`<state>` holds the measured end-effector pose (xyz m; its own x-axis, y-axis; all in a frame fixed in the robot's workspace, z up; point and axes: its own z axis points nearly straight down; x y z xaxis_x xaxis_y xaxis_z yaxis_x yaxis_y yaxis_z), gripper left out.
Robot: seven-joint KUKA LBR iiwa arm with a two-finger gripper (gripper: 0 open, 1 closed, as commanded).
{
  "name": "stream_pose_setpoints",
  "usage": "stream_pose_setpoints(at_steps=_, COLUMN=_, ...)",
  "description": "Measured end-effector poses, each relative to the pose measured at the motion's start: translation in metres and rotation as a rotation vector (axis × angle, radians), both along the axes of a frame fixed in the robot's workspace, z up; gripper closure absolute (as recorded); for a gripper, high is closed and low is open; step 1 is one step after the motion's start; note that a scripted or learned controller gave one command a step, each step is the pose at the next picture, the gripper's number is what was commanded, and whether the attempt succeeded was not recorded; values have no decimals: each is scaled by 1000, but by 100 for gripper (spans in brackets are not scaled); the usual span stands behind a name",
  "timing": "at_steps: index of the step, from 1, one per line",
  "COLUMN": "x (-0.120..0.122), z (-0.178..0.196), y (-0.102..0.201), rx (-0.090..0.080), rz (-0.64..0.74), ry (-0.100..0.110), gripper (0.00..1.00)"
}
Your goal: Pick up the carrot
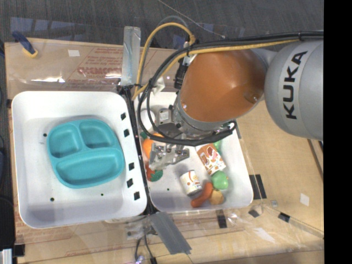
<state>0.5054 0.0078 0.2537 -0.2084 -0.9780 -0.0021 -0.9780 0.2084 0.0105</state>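
Figure: Metal two-finger gripper point(166, 154) lowered into the right-hand shallow white bin point(242, 164) during the approach to the orange carrot point(147, 147).

The gripper hung below the grey arm's orange wrist band point(217, 87); whether it was spread or closed could not be told from above. The carrot lay just beside it, at the bin's left wall, with a red-and-green piece point(153, 174) near its lower end. Further right lay a printed carton point(211, 159), a small can point(191, 181), a green fruit point(220, 179) and a reddish sausage-shaped piece point(202, 195). The left bin point(22, 147) bore a teal divided plate point(85, 153). The grasp appeared not yet made; the next move probably called for centring over the carrot.
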Motion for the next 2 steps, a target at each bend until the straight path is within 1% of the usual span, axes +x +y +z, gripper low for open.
stream_pose_setpoints(at_steps=1, x=-3, z=43, y=20, rx=3, rz=499, ry=-7, gripper=100)
stream_pose_setpoints(at_steps=2, x=-12, z=-60, y=-3, rx=10, rz=915, ry=2, gripper=100)
